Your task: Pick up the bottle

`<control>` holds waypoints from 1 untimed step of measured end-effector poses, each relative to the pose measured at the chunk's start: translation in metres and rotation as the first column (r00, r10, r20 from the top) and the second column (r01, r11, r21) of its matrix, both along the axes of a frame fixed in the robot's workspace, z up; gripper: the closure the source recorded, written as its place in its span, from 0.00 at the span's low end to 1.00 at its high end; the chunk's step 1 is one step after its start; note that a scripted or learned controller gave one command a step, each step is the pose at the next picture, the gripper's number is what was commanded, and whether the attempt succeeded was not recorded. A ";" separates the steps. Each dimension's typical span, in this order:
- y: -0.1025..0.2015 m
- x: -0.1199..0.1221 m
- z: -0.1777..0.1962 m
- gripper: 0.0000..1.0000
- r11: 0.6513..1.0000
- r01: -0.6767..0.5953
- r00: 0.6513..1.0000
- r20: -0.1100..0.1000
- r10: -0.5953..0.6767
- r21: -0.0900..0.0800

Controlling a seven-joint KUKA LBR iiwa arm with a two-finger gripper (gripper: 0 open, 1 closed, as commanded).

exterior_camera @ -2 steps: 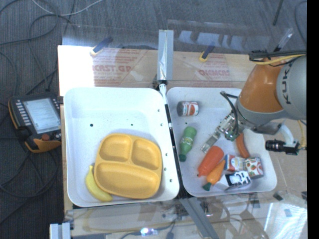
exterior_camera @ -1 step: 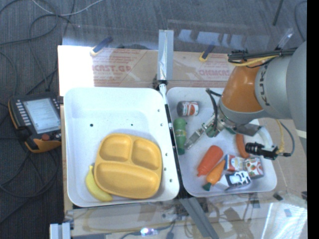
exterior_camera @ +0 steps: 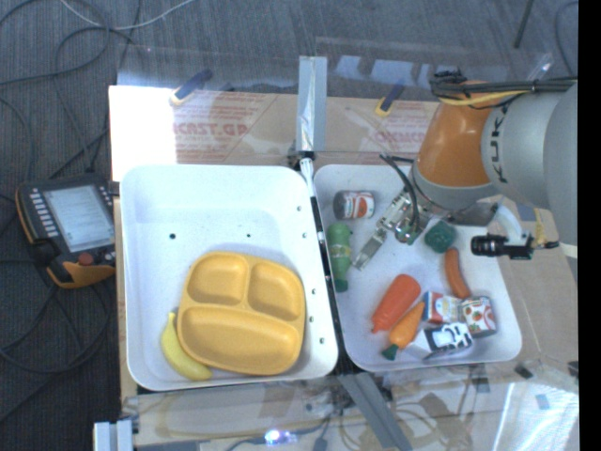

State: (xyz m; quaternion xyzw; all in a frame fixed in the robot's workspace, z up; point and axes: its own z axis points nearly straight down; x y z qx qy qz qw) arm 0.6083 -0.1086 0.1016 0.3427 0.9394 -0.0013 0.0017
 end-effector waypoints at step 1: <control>0.007 0.027 -0.010 0.00 0.959 -0.282 0.959 0.007 0.282 -0.006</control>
